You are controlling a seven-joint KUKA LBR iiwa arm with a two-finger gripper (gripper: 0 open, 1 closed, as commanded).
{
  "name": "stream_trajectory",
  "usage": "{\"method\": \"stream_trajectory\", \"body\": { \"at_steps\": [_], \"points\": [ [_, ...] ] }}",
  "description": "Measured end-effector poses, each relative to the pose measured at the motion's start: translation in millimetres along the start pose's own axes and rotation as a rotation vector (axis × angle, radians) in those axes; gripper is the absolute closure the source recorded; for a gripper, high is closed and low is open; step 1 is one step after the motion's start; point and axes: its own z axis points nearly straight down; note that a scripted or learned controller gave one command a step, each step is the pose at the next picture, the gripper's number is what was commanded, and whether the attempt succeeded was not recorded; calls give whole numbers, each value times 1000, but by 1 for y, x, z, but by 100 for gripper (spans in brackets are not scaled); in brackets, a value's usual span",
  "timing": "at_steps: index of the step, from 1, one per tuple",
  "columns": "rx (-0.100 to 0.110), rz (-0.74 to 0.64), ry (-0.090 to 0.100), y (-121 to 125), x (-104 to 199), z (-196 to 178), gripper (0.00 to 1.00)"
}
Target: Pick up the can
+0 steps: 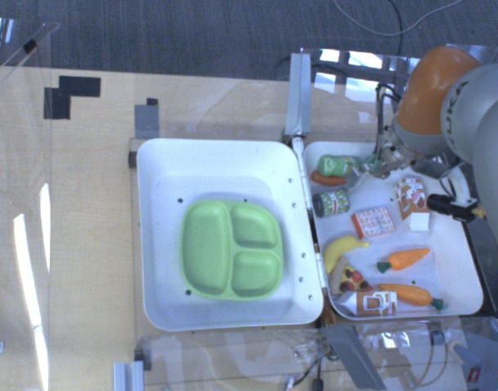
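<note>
The can (331,202) is small and dark with a green label. It lies on its side near the left wall of the right bin (473,283). My gripper (380,164) hangs over the back part of that bin, up and to the right of the can and apart from it. Its tip is close to a green packet (337,165). The grey arm with the orange band (432,88) reaches in from the upper right.
The right bin also holds a banana (344,249), two carrots (403,259) (407,293), a red cracker box (372,221), a snack packet (410,195), a white block (419,221) and a pizza slice (352,279). The left bin (159,218) holds a green divided plate (231,248).
</note>
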Motion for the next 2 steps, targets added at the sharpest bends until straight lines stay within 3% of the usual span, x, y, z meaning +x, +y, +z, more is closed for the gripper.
{"method": "stream_trajectory", "body": {
  "at_steps": [1, 2],
  "points": [
    [-4, 48, 6, 2, 3, 0, 0],
    [-11, 43, 7, 6, 5, -12, 100]
  ]
}}
